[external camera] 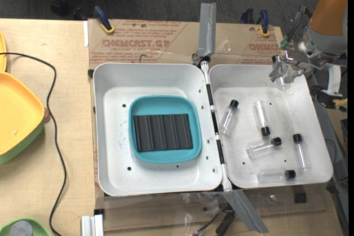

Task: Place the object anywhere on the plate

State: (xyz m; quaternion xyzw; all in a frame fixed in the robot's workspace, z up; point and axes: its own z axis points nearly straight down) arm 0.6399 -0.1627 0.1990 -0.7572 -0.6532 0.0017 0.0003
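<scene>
A teal plate (164, 129) with a dark ridged centre lies in the left white bin (108, 119). Several clear tubes with black caps lie scattered in the right white bin (243, 85): one near its left wall (228, 114), one in the middle (260, 116), one below that (264, 147), and others toward the right (299, 151) and front (275, 176). My gripper (285, 73) hangs over the right bin's far right corner, apart from the lying tubes. Something clear and blurred shows just under it; I cannot make out what it is.
Stacked yellow and green dishes (16, 119) sit on the wooden bench at the left, with a black cable (52, 113) looping beside them. A clear sheet held by blue clamps (103, 18) lies behind the bins. A grey divider post (207, 30) rises between the bins.
</scene>
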